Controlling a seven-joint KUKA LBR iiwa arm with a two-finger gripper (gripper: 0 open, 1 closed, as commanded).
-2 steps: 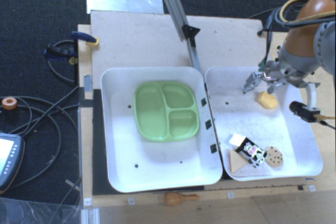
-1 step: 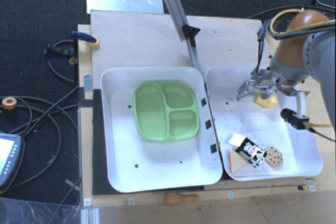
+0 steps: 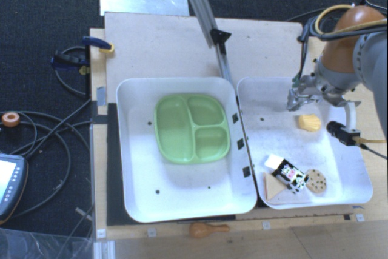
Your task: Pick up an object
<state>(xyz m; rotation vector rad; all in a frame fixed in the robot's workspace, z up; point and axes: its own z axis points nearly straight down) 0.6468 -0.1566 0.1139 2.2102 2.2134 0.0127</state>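
Apparently gripper (image 3: 295,100) state unreadable, poised at right bin's (image 3: 364,191) far edge; descent could miss yellow piece (image 3: 309,123) beside it

Arm (image 3: 357,48) is running off the right edge, upper links cut. Gripper (image 3: 295,101) fingertips are blurring together, too small to read. Teach pendant (image 3: 11,182) is getting cropped at left. Cow-print item (image 3: 290,175) is covering part of the tan wedge (image 3: 273,187).
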